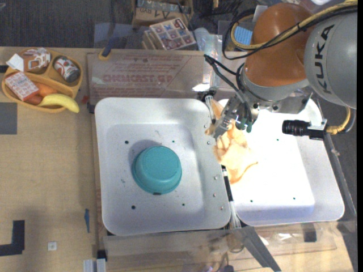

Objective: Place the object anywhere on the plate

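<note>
My gripper (229, 122) hangs at the right bin's (295, 180) left edge; whether it is spread or pinching, I cannot tell.
The pale orange object (235, 154) lies just below it; the teal plate (157, 169) sits well left, in the left bin (113, 129).

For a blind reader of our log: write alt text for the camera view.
A grey KUKA arm reaches in from the right, its gripper low over a pale orange object at the left edge of the right white bin. In the left white bin sits a round teal plate, apart from the object. A yellow tray of toy food lies beyond the bins.
</note>
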Action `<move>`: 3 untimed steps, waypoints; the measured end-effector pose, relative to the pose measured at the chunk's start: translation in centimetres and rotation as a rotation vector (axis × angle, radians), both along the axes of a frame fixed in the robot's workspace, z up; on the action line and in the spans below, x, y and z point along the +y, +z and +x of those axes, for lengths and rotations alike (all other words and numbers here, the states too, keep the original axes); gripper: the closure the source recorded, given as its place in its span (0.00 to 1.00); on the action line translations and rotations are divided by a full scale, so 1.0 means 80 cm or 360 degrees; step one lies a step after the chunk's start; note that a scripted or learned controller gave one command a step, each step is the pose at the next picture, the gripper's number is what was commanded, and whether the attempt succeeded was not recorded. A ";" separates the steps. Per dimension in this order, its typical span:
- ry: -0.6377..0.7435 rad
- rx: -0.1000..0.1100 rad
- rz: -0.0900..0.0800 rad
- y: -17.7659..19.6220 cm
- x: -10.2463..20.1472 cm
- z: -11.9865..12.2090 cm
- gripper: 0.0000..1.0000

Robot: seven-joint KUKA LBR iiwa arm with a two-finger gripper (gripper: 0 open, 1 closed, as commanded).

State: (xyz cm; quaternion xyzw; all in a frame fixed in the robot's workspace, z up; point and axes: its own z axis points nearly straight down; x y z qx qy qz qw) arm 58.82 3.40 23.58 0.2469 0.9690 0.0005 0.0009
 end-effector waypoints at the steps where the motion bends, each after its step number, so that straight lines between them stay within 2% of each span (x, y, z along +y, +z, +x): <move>1: 0.0632 -0.0003 0.0001 -0.011 0.069 0.001 1.00; 2: 0.0789 -0.0002 0.0000 -0.012 0.130 -0.018 1.00; 3: 0.0789 -0.0003 0.0000 -0.012 0.130 -0.018 0.00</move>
